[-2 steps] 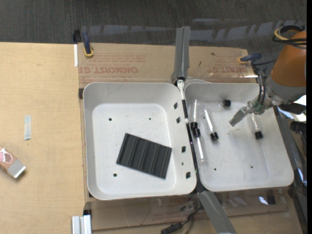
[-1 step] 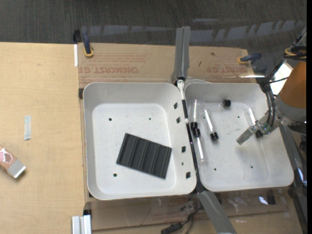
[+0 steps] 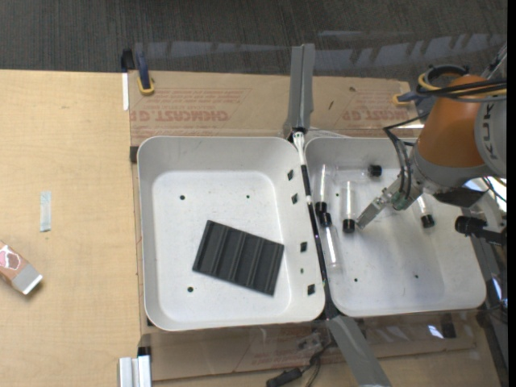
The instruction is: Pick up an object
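Two white bins sit side by side on a wooden bench [image 3: 64, 135]. A sheet of brown cardboard [image 3: 210, 103] with red letters lies under the far edge of the bins.

The left bin [image 3: 149, 240] holds one thing. It is a dark grey ridged panel [image 3: 239, 258], flat and shaped like a rectangle. It lies tilted, near the middle of the bin floor and a bit closer to the near edge. It touches no wall of the bin.

The right bin [image 3: 403, 297] has the arm [image 3: 451, 131] over it. The arm comes in from the right side, and its orange band hangs above the bin's far right corner. The gripper [image 3: 355, 220] points down and to the left, low over the bin floor, near the bin's left wall. I cannot tell if it is open or closed, and I see nothing held in it. Some clear, shiny tube-like shapes [image 3: 326, 208] lie along the left wall of this bin, but they are hard to make out.

The ridged panel is well apart from the gripper, in the other bin.

On the bench to the left of the bins lies a small pale strip [image 3: 45, 212]. Near the left edge of the bench lies a small red and white thing [image 3: 16, 268].
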Robot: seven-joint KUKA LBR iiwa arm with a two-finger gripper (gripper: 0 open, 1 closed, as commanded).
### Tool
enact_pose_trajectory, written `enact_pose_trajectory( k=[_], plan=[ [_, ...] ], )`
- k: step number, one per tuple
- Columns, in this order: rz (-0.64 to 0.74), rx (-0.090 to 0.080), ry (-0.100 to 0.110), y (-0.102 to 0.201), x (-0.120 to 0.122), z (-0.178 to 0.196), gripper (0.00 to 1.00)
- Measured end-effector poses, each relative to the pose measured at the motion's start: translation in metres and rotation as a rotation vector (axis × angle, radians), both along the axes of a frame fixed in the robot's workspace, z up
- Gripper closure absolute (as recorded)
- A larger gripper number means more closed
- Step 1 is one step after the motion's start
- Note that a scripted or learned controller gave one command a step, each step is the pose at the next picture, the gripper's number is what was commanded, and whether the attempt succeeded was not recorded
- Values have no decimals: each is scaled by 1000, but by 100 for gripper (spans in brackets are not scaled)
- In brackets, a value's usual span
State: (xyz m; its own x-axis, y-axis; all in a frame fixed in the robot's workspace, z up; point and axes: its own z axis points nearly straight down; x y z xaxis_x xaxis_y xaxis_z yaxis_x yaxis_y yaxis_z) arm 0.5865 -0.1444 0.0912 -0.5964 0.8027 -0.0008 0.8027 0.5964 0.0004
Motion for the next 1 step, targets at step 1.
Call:
enact_pose_trajectory(
  k=[1],
  plan=[
    [25, -1, -1, -50, -6, 72, 0]
  ],
)
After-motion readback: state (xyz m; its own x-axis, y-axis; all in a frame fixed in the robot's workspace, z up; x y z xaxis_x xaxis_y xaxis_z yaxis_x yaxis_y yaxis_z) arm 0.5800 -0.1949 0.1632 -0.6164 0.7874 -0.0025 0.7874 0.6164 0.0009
